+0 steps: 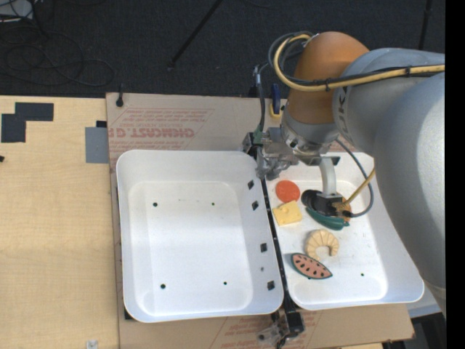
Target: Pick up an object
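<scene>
target: orange disc in right bin, far-left corner, yellow block touching below | gripper just beside disc (opening: cannot tell) | advice: centre over disc, avoid bin wall

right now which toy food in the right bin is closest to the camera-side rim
The watermelon slice, red with a green rind. It lies lowest in the view, below the croissant, the yellow cheese wedge and the orange-red round piece.
</scene>
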